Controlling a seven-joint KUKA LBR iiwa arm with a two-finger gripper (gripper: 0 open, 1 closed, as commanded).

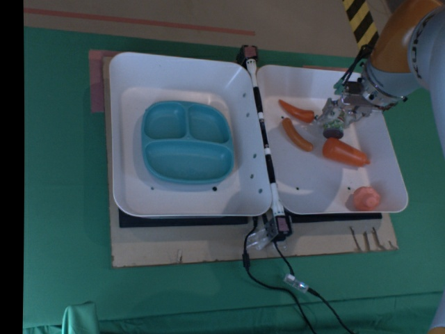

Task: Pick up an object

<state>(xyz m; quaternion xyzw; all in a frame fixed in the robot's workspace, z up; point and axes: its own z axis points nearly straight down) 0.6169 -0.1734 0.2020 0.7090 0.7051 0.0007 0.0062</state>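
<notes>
Right bin (389, 186): four pieces lay in it, the arm reaching in from the right.
Left bin (125, 186): it held a blue divided plate (186, 142), well apart from the action.
Gripper (334, 120): it hung low over the bin's upper middle; whether the jaws were open or closed, I couldn't tell, and nothing showed between them.
Big carrot (344, 152): nearest piece, just below the gripper, lying slantwise.
Advice: best to straddle it across its width, centred, before closing.
Small sausage (297, 134): just left of the gripper.
</notes>
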